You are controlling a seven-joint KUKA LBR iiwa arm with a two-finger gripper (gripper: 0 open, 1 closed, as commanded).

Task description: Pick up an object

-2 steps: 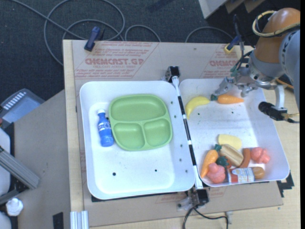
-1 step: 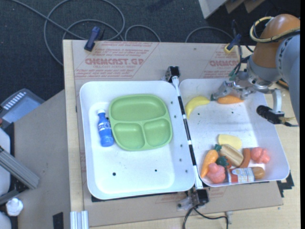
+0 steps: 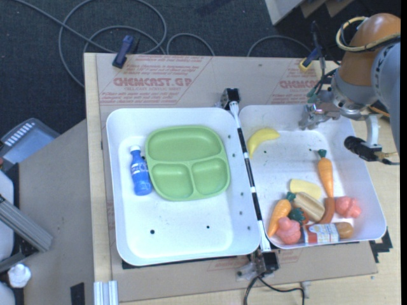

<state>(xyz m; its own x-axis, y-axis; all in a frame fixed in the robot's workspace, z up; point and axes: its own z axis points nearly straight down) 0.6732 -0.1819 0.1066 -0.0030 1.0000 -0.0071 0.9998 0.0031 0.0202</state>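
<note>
My gripper hangs over the far edge of the right bin, below the grey wrist and orange band. Nothing shows in it. A yellow banana lies in that bin to the gripper's left. An orange carrot lies nearer the front. At the bin's front corner sits a pile: a yellow slice, a hot dog, a small carrot, a pink piece, a red fruit and a labelled bottle.
The left bin holds a green divided plate and a blue bottle beside it. A black clamp sits at the bins' shared far corner. Blue clips pin the cardboard sheet under the bins.
</note>
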